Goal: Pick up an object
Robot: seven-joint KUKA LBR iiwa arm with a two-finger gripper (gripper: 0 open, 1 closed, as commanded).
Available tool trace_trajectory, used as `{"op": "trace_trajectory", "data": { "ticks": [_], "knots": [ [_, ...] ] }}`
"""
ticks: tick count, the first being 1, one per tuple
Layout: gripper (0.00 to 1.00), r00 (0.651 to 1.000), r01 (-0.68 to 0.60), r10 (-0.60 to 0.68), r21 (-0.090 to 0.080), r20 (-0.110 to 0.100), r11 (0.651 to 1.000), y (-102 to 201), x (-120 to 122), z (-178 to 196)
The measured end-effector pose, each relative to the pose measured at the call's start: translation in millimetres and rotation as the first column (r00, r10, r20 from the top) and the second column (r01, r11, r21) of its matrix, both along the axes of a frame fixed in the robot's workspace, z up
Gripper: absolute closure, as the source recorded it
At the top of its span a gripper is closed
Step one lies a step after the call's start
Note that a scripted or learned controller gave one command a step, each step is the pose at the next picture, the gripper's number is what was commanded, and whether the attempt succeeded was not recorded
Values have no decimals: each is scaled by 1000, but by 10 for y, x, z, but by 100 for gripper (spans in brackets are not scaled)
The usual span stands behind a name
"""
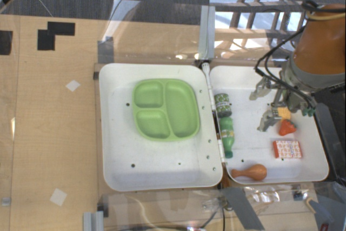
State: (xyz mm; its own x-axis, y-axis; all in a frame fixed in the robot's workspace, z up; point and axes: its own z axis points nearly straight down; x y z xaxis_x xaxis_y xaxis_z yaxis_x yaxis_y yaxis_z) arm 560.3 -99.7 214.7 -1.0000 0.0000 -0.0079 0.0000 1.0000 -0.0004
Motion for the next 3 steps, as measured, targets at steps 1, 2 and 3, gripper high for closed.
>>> {"op": "trace_trajectory", "data": {
  "ticks": [1,2,3],
  "knots": [
    [0,989,148,-148,1,5,989,34,-15,-1163],
    [100,990,142,-142,2,11,990,48,7,-1050],
    [100,959,282,-282,4,3,959,514,-514,-269]
  ]
}}
